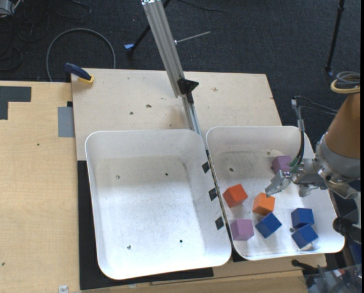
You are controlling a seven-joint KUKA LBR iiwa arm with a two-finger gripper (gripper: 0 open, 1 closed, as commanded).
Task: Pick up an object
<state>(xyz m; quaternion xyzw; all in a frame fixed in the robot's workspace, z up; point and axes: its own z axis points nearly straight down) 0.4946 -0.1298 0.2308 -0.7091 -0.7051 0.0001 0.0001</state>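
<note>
Reaching in from the right, the grey arm with its orange band [352, 124] hangs its claw [284, 180] low over the right-hand shallow white plastic bin [249, 138]. How wide the claw stands cannot be told, and no object is seen in it. Just behind it, toward the far wall, sits a small purple cube [281, 163], partly hidden by the claw. Just in front of the claw lies an orange cube [264, 203], and a second orange cube [235, 195] rests to its left, close to the divide between the bins. Nearer the front rim are a pale purple cube [242, 229] and a blue cube [269, 224] side by side, the blue one touching the first orange cube. Two more blue cubes [303, 226] lie together at the right front corner. The left-hand shallow white bin [109, 145] sits beside it on the pale wooden tabletop [133, 96].
</note>
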